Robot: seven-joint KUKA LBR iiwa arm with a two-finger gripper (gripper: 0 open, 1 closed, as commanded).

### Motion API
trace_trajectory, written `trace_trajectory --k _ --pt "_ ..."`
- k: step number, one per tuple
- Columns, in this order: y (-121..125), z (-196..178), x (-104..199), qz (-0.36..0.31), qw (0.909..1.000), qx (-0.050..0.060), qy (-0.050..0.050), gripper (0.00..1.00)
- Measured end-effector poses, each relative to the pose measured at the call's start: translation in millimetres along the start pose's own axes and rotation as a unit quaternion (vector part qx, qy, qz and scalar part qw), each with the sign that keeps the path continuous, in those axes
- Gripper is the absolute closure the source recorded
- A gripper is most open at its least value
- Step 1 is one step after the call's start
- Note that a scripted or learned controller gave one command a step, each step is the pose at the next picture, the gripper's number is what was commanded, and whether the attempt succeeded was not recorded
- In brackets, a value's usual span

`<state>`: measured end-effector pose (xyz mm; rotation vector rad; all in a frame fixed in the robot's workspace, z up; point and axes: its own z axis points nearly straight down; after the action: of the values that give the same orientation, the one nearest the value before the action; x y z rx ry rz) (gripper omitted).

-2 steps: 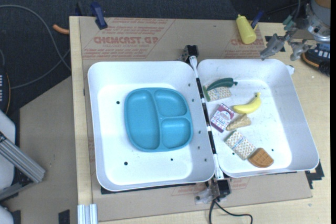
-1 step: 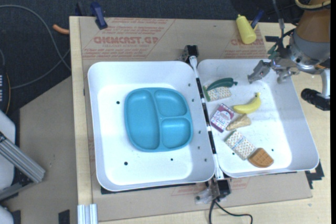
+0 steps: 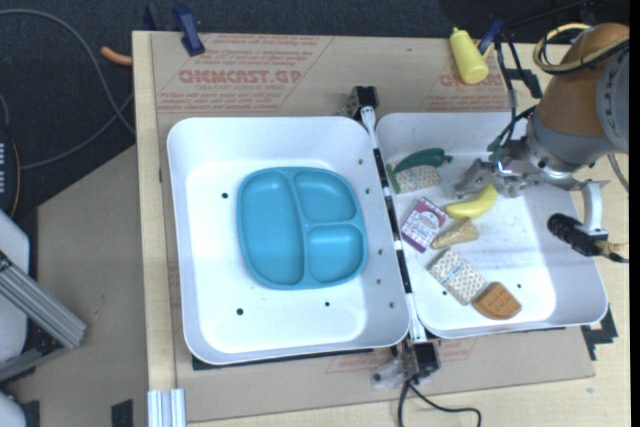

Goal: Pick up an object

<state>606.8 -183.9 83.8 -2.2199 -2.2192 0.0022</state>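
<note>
Left bin [image 3: 200, 215]: blue divided plate [image 3: 300, 225]. Right bin [image 3: 560, 300]: arm w/ claw [image 3: 483, 177] at upper area; claw state cannot be told. Banana [image 3: 473, 206]: yellow, curved, long axis running lower-left to upper-right, lying just below claw, approx. touching. Pink packet [image 3: 424, 223] beside it, left.

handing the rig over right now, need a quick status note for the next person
End effector: low in the right bin, beside the banana; the grip can't be judged from this view.
Right bin: banana, green item, pink packet, patterned packet, brown cookie-like piece.
Left bin: blue divided tray.
Done: arm is down among the objects.
Left: nothing visibly lifted yet; secure and raise one.
</note>
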Motion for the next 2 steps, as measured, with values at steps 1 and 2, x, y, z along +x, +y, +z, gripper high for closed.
trace_trajectory --k 1,2 --pt "1.3 -11.3 -0.3 0.000 1.0000 -0.002 -0.001 1.00" --pt "28.7 -1.2 65.2 -0.001 1.0000 -0.003 -0.001 1.00"
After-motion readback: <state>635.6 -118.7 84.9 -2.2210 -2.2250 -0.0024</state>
